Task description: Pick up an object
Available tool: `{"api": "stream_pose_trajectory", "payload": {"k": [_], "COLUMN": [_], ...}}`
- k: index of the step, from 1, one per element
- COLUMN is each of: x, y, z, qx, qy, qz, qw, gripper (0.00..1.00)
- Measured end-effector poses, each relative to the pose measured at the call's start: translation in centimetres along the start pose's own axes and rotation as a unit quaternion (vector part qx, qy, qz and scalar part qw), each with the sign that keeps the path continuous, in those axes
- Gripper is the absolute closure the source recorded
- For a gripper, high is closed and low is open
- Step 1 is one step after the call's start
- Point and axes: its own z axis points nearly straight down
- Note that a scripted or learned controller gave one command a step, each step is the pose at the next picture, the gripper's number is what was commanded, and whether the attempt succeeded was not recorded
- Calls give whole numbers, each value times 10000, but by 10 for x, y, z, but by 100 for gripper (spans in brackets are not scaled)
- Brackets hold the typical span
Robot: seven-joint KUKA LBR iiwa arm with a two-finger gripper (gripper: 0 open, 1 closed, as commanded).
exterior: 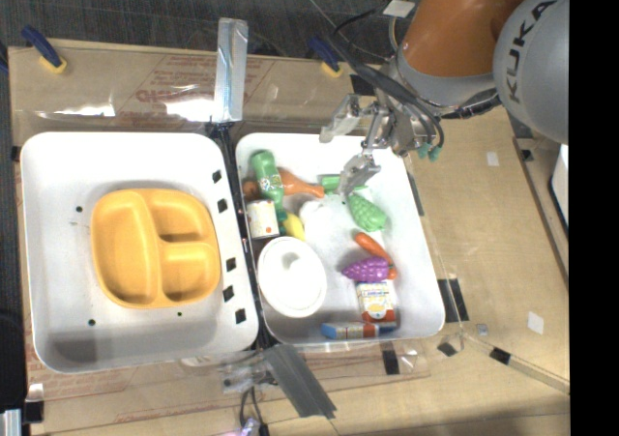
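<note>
- A marker (pixel 358 331) lies along the right bin's (pixel 432 275) near wall.
- The hand (pixel 360 169) hovers open over the far end, just above a green toy (pixel 368 211).

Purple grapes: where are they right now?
In the camera view the purple grapes lie in the right bin, toward its right wall, just below the carrot and above the small jar, right of the white bowl.
</note>
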Motion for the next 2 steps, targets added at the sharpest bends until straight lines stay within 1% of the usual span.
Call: {"api": "stream_pose_trajectory", "payload": {"k": [1,2], "x": [-27,-40], "y": [-46,-2], "z": [126,184], "qx": [-21,-11], "qy": [63,7], "qz": [-189,514], "qw": [9998,9987], "gripper": [0,0]}}
